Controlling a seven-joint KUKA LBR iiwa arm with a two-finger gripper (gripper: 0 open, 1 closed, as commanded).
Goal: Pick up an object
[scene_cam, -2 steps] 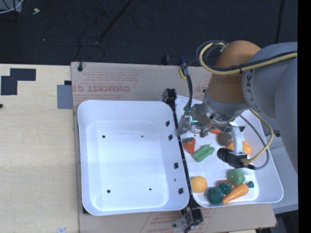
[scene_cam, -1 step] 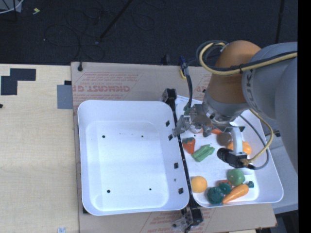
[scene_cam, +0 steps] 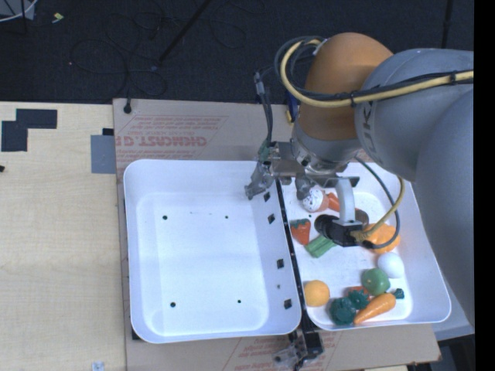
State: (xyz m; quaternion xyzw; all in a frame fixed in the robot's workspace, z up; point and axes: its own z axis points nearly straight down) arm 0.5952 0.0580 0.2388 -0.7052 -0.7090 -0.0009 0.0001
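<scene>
Two white bins share the counter (scene_cam: 54, 246). Arm (scene_cam: 348, 107) hangs over the right bin (scene_cam: 424, 273), above small toy vegetables (scene_cam: 363, 300); jaws hidden, state cannot be told.

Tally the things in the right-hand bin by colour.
Orange: 3 (carrot, yellowish ball, piece by the cable)
Green: 3 (block, round fruit, dark lump)
Red: 2 (strawberry-like piece, small wedge)
White: 2 (egg, spotted round thing)
Total: 10 that read clearly; small half-hidden bits left out.
</scene>
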